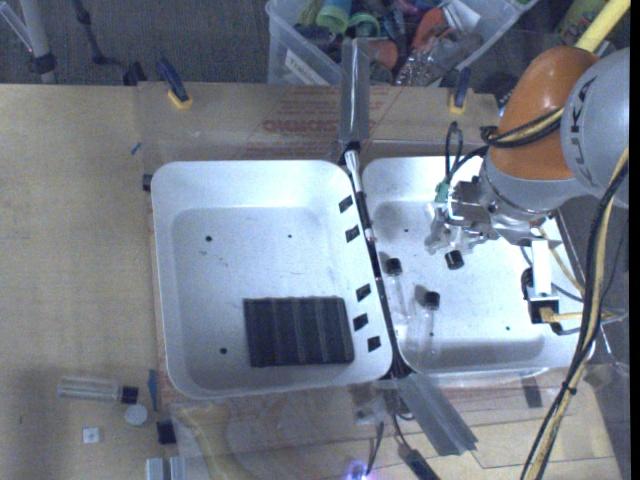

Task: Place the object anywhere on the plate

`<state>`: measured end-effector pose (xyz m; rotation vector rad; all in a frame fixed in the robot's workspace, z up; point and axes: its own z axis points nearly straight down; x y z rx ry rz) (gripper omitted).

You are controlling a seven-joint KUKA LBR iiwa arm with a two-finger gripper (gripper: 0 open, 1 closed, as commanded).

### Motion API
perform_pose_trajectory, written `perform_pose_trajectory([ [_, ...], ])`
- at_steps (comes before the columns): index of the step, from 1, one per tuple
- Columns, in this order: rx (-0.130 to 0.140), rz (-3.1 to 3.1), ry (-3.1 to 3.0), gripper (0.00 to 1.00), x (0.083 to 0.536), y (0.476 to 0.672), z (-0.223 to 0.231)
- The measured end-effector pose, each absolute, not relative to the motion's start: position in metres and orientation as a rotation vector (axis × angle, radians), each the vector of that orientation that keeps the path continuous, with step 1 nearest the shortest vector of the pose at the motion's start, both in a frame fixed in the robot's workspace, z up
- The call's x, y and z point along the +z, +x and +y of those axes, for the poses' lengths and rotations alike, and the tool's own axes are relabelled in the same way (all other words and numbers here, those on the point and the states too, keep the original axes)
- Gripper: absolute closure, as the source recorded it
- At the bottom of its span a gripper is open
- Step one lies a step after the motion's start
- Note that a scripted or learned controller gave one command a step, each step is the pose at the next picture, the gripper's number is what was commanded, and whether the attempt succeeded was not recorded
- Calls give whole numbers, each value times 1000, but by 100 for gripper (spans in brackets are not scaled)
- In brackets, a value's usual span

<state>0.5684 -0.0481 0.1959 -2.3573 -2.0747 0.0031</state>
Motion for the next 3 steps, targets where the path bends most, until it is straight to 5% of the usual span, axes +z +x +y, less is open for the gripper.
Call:
perform_pose_trajectory([
  [1,1,-1919,-2487,100,184,611,25],
  [2,-2,-2389,-2043,100,184,662,75],
  [3,-1,-2194,-2250,100,197,666,152],
])
